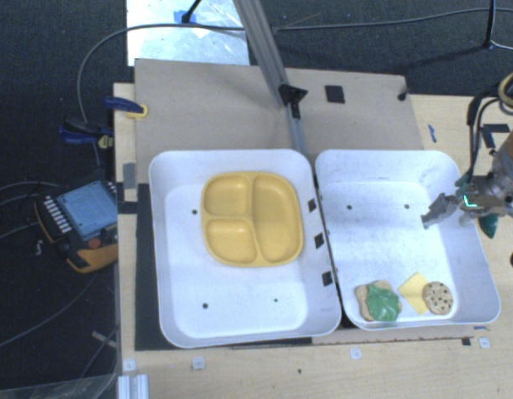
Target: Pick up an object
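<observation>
Toy food pieces lie in the right bin's [381, 181] near corner: a green-topped piece [379, 301], a yellow cheese wedge [413, 291], a chip cookie [438, 298]. Largest is the tan bench [214, 106] on dark carpet [48, 56]; the left bin [239, 306] holds a yellow divided plate [252, 219]. Over the right bin's far edge hovers the gripper [435, 212]; whether it is parted or closed cannot be made out.

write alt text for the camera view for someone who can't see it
The gripper hangs over the right bin, whose near corner holds a green toy, a yellow wedge and a cookie. The left bin holds a yellow divided plate.
</observation>
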`<move>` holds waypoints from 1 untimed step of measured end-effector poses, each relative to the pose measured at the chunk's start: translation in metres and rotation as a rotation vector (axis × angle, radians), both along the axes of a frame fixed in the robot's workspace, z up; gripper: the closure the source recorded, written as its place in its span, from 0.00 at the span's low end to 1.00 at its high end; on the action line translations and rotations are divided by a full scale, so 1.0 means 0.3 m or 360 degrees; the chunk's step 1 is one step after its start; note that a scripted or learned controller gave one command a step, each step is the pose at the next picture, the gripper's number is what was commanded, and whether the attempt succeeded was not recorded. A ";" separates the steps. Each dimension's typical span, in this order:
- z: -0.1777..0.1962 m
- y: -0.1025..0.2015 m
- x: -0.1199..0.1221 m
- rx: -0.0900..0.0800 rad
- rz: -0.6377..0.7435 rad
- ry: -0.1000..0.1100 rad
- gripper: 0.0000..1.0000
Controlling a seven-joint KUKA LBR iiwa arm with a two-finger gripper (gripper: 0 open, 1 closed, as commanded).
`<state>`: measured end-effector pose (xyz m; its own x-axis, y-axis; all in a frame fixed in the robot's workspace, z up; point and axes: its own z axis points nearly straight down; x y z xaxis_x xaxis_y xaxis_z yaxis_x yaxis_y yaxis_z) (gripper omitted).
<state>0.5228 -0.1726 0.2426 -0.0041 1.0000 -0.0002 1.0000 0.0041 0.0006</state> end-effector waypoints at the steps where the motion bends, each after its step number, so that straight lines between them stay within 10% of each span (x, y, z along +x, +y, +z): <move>1: 0.001 0.000 0.001 0.0000 0.0000 -0.0002 0.00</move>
<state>0.5232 -0.1726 0.2431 -0.0044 1.0000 -0.0005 1.0000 0.0044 0.0017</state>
